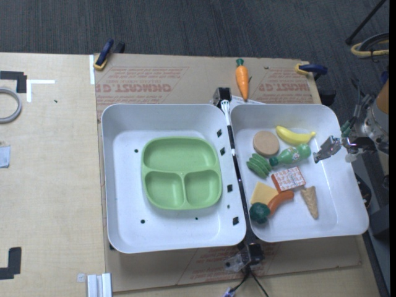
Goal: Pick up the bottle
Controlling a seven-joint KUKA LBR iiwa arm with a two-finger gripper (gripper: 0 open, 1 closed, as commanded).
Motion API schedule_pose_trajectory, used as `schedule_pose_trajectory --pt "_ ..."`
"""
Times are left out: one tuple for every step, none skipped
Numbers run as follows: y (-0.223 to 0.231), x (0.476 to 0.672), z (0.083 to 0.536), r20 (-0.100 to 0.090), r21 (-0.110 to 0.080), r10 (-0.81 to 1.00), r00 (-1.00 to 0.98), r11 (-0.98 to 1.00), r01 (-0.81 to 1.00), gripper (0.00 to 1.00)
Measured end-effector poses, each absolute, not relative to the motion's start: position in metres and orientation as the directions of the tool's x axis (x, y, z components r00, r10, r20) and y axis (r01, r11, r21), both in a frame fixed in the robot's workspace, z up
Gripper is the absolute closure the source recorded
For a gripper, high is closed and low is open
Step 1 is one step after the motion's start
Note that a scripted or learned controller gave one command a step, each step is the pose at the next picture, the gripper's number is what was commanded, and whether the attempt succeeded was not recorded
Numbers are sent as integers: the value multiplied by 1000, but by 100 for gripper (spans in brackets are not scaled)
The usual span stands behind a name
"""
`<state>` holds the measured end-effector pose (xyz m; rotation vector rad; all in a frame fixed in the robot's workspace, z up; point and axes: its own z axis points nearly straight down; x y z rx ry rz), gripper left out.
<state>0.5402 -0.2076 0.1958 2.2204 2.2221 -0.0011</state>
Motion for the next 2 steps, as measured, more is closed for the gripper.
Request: schedule_pose_trajectory --pt "-208 541 205 -2 0 1000 -3 3 1000 100" --pt "-156 525 149 0 -1 1000 -13 13 1000 100"
